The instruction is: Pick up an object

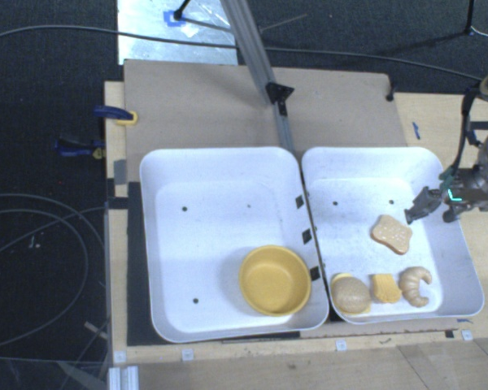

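Most of the arm is cut off at the right edge, and the dark gripper (416, 210) is too small to tell if it is open or closed. It hangs over the right bin (366, 165), near the toast slice (391, 234). Below sit one bread roll (350, 293), one yellow block (383, 288) and one croissant (416, 286). The left bin (211, 169) has one yellow bowl (275, 279) and lots of bare floor.

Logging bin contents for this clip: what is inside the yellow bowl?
The bowl, in the left bin, shows only its own yellow inside with nothing in it. The bin floor under it is covered. The food pieces lie in the right bin.
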`<act>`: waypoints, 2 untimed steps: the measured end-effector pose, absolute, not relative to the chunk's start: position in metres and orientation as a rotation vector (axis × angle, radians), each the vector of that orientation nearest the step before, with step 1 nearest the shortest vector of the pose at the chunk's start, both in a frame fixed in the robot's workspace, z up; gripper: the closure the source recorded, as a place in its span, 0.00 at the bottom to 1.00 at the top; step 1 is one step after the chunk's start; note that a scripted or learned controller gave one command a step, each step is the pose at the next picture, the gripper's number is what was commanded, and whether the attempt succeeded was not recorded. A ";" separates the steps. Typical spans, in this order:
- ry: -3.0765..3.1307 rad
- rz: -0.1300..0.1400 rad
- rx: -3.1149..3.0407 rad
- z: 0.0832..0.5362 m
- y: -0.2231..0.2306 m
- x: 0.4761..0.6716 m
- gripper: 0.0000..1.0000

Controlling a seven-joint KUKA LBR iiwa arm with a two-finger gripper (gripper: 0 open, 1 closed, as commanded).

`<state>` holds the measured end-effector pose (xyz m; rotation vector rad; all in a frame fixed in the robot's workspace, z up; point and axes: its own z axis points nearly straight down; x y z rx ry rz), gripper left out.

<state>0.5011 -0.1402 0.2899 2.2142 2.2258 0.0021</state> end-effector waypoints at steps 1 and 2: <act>2.226 0.003 2.214 0.290 -0.140 0.501 0.00; 2.224 -0.001 2.220 0.247 -0.137 0.507 0.00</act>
